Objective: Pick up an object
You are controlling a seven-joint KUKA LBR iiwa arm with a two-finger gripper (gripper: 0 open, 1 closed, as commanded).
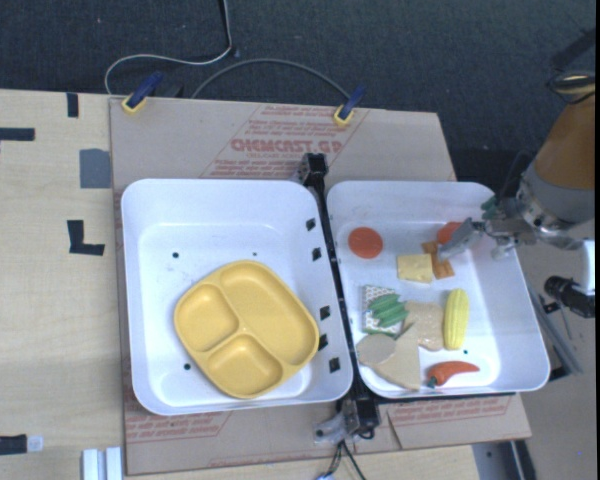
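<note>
Gripper (458,238) apparently above right bin (500,268), near orange piece (441,264)

Yellow divided tray (245,326) lies in the left bin (145,213).

Two bins side by side on bench (40,298). Divided tray (245,328) in left bin (150,218). Right bin (510,298): toy foods clustered centre; corn (456,318) right of cheese wedge (415,268).

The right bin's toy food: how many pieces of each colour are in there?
Orange or red: 3: round orange slice, small orange piece, red chilli pepper
Yellow: 2: cheese cube, corn cob
Green: 1: leafy piece
Tan: 2: flat slices
Total: 8
</note>
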